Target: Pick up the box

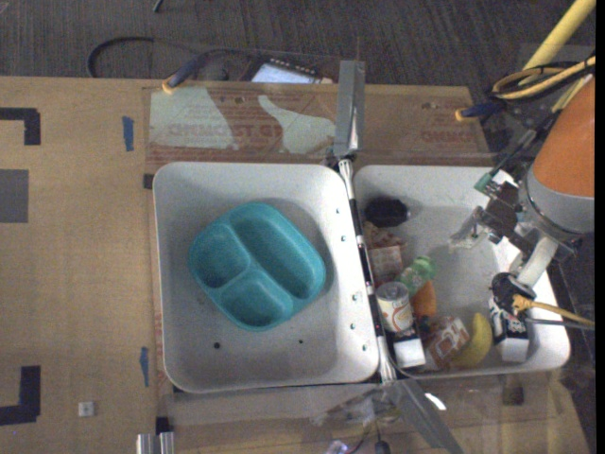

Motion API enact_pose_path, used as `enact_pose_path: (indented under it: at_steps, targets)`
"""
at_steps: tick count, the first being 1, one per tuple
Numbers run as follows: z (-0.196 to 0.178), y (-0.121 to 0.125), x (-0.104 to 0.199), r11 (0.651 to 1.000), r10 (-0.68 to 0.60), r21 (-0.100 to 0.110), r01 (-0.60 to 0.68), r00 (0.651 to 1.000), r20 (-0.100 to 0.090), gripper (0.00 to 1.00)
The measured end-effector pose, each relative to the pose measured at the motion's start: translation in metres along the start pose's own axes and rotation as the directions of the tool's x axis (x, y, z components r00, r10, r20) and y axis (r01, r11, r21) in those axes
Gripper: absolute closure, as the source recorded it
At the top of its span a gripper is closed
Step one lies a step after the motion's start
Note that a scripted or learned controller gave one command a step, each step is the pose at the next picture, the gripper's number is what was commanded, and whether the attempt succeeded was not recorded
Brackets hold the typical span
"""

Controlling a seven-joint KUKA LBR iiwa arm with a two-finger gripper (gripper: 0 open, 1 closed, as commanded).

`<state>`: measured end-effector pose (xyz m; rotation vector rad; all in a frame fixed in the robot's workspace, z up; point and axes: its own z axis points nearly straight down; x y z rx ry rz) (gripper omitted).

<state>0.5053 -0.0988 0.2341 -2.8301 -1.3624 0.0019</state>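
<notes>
gripper (475, 230) over right bin (444, 197) — box (386, 258) (brown) at its left wall

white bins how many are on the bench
2. The left bin holds a teal divided plate. The right bin, beside it, holds a banana, a can and other small clutter. No further bin seems hidden.

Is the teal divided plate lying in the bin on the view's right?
No, the teal divided plate lies in the bin on the view's left.
</notes>
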Motion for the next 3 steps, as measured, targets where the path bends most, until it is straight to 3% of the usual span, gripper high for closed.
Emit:
enact_pose_path:
  at_steps: [1, 2, 3]
  targets:
    - [0.05, -0.047, 0.098, 1.0, 0.028, 0.004, -0.028, 1.0, 0.001, 0.0]
    - [0.018, 0.013, 0.071, 1.0, -0.026, -0.001, 0.026, 1.0, -0.001, 0.0]
    - [0.05, 0.0, 0.072, 1.0, -0.002, 0.003, 0.002, 1.0, 0.001, 0.0]
